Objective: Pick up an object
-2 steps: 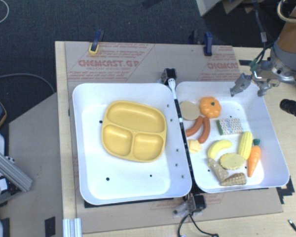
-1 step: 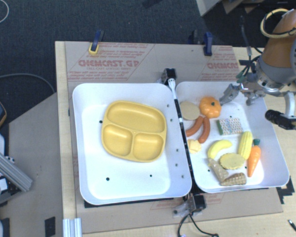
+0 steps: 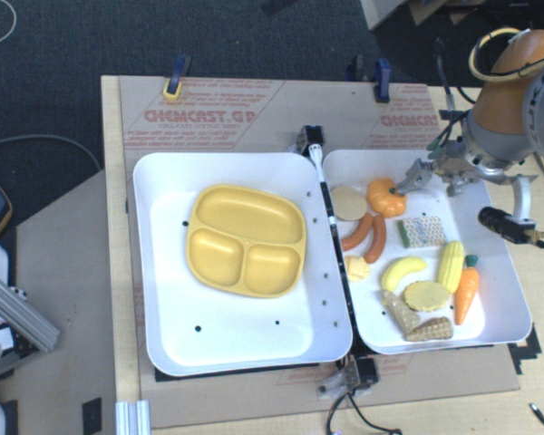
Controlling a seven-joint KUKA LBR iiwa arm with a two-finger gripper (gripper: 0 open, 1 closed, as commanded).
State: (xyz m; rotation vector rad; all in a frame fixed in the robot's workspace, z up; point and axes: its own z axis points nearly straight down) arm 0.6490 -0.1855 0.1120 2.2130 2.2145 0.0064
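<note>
Arm at the right bin's far edge, nothing picked.
I saw the left bin (image 3: 154,270) carrying a yellow tray (image 3: 246,240); the right bin (image 3: 508,306) held toy food. My gripper (image 3: 432,176) hung just right of the pumpkin (image 3: 385,198), fingers released, grasping nothing. Sausages (image 3: 366,236), banana (image 3: 402,271) and carrot (image 3: 467,293) lay nearer.

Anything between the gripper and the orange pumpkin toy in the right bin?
Nothing visible. The gripper sits right beside the pumpkin at the bin's far side, with no toy between them; the sausages lie nearer the camera.
</note>
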